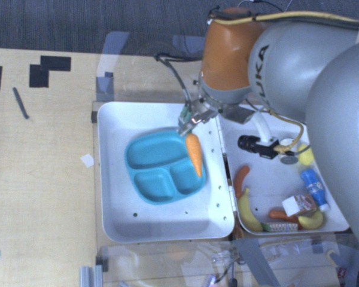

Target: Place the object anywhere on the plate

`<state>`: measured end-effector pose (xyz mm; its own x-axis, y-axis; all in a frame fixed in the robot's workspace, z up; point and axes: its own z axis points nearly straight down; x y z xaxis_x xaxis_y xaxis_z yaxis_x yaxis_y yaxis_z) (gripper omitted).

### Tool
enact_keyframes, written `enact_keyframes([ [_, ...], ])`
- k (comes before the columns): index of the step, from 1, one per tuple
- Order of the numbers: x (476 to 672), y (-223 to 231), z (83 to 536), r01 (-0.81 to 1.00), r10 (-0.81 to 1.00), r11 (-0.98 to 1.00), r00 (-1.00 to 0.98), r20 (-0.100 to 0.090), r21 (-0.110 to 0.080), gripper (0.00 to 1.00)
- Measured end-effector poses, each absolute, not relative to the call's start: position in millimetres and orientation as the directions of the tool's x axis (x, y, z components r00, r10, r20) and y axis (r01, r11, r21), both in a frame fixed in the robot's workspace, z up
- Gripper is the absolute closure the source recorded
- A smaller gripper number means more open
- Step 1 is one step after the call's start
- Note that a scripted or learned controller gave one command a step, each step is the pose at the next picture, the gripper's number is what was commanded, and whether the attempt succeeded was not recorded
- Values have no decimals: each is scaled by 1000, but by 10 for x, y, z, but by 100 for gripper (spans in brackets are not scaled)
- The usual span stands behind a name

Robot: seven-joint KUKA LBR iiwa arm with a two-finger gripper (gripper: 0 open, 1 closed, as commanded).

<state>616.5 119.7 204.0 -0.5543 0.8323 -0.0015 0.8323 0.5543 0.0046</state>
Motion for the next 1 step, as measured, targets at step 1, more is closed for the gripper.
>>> enact_keyframes([
  [1, 5871, 1401, 2247, 779, 779, 627, -627, -2, 5, 100],
])
